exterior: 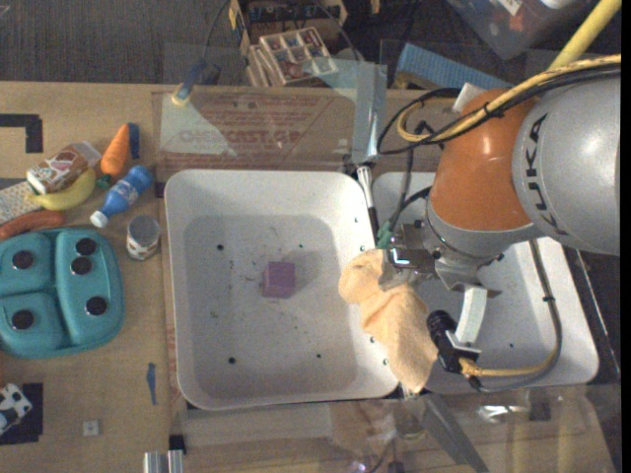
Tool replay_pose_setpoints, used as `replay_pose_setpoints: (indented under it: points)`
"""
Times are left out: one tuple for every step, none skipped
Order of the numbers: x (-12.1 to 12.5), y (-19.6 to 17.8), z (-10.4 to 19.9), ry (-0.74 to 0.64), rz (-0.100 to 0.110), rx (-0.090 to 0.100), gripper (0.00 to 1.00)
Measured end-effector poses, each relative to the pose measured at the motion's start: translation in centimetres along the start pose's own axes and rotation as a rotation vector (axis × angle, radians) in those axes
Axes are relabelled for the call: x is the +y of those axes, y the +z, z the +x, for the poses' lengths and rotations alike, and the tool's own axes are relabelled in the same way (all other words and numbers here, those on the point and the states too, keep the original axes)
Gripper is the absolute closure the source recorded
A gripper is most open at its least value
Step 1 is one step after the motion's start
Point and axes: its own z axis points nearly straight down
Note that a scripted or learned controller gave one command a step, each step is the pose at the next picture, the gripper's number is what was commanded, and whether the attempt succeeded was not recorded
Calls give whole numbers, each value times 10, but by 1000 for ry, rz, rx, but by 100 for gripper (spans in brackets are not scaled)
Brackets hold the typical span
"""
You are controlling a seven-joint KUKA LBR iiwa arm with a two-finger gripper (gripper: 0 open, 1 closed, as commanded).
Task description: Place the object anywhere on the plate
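Note:
A crumpled yellow cloth point(392, 318) lies across the wall between the two white bins, its top bunched right against my gripper point(386, 264). The grey and orange wrist covers the gripper's tip from above. A small purple cube point(279, 279) sits in the middle of the left bin point(197, 294), well to the left of the gripper. A teal plate with compartments point(54, 289) rests on the bench outside the left bin, at the far left.
The right bin point(562, 353) lies under the arm. Left of the bins sit a small can point(144, 236), a blue bottle point(122, 195), a carrot point(117, 149) and a banana point(61, 195). A cardboard sheet point(256, 126) lies behind.

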Motion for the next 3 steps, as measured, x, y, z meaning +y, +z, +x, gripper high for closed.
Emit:
replay_pose_setpoints:
  points:
    - [-31, -13, 61, 233, -2, -1, 100]
    - [10, -229, 43, 376, -6, 1, 100]
    - [-29, -196, 8, -121, -4, 0, 100]
